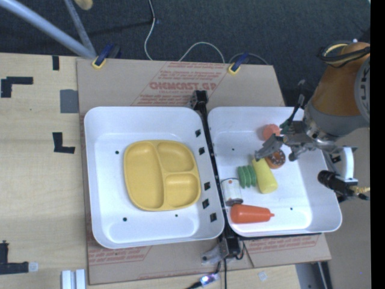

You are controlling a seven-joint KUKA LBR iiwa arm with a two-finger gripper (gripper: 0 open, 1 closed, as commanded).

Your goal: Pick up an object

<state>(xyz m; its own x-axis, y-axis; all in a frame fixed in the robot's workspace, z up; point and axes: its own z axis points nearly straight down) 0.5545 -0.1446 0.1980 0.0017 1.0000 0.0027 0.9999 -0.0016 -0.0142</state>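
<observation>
The right bin [301,218] holds several objects. A salmon round piece [269,130] lies near its back, with a small reddish-brown round item [277,159] in front of it. Beside that item are a yellow cylinder [265,177] and a green ribbed piece [245,175]. A small white can [231,191] and an orange carrot [250,213] lie near the front. My gripper [281,152] reaches in from the right and stands open over the bin. One finger is on each side of the reddish-brown item, just above it. Nothing is held between the fingers.
In the left bin [99,161] lies a yellow divided plate [161,174]. A black divider with clips [207,161] runs between the bins. Both bins rest on a cardboard sheet [174,83]. The arm's orange band [337,80] rises at the right edge.
</observation>
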